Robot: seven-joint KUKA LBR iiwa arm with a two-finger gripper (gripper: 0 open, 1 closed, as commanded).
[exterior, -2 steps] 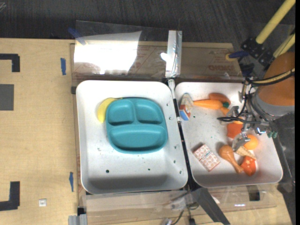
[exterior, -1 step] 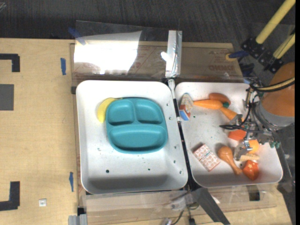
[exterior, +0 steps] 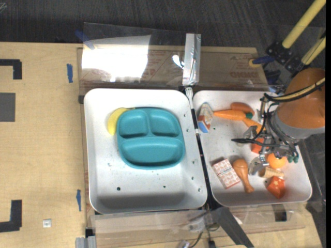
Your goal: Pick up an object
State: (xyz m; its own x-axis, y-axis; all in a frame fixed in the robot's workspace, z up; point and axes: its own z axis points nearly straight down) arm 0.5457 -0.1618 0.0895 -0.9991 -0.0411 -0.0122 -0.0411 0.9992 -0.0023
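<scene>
Arm [exterior: 305, 105] lowered over right bin [exterior: 305, 190] (among toys).

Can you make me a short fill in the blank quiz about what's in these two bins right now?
1. The teal divided plate lies in the ____ bin.
2. A ____ object peeks out from under that plate's left edge.
3. The carrot lies in the ____ bin.
4. The gripper hangs over the ____ bin.

Missing words: left; yellow; right; right

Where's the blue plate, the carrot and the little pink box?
blue plate [exterior: 151, 137]: camera view, middle divider.
carrot [exterior: 227, 114]: camera view, middle of its orange body.
little pink box [exterior: 226, 172]: camera view, top face.
</scene>
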